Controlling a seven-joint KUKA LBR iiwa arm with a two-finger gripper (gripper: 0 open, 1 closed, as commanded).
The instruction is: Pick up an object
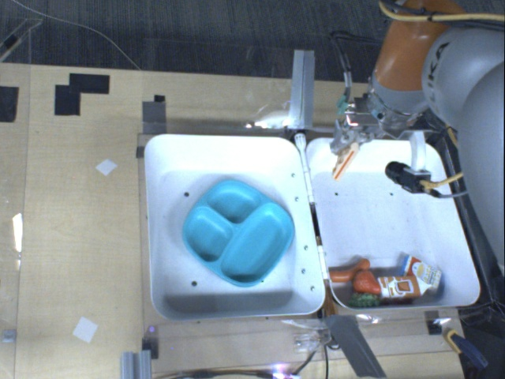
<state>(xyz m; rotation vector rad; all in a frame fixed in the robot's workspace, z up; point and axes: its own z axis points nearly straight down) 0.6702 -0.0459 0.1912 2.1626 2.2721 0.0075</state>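
Hanging over the top of the right bin (442,235), the gripper (345,163) has its orange fingers close together with nothing between them. The toys lie far off at the bottom edge: a carton (406,281), a carrot (349,274) and a green bit (364,299). The carton looks light and stiff, so pinching its flat sides seems best. The carrot looks smooth and may slip
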